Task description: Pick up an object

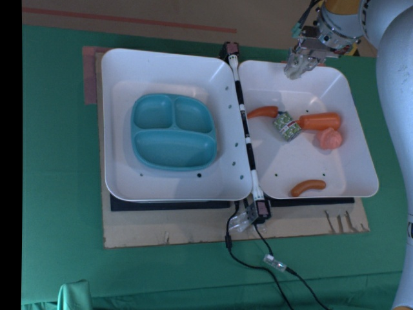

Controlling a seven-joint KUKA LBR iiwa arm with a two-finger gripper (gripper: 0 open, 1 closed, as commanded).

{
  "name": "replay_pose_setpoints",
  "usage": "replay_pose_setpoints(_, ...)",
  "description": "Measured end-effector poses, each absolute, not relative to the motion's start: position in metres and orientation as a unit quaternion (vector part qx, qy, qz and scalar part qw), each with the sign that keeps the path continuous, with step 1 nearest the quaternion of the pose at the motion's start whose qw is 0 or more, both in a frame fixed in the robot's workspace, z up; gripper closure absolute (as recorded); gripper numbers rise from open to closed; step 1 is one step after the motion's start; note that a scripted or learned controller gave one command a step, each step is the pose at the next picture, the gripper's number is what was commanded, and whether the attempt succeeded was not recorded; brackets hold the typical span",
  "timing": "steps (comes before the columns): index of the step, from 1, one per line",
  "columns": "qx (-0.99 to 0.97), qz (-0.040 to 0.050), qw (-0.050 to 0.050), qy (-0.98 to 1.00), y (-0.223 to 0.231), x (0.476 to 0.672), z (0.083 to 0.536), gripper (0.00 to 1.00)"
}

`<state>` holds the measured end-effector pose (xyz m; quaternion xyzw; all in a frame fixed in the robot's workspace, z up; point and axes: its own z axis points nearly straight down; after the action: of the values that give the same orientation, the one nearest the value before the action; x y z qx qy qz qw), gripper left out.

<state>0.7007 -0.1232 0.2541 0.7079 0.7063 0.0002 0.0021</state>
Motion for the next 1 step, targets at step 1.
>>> replay_pose_setpoints(1,0.708,0.0008,0.004,0.706,-0.1712,0.7006,0.3103,1.00)
